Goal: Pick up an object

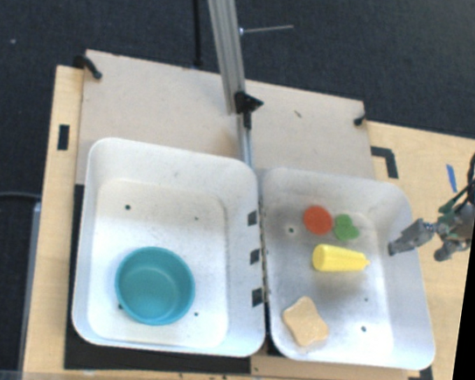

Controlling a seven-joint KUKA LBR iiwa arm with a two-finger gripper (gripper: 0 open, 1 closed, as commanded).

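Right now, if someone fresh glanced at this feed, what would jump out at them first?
Probably the teal bowl, alone in the left bin toward its near edge. Next, the colourful cluster in the right bin: a red piece touching a green piece, a yellow piece just below them, and a tan piece nearer the front. The gripper sits at that bin's right rim.

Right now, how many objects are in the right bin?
4. A red piece and a green piece touch near the far side; a yellow piece lies just in front of them; a tan piece sits near the front edge. Nothing seems hidden.
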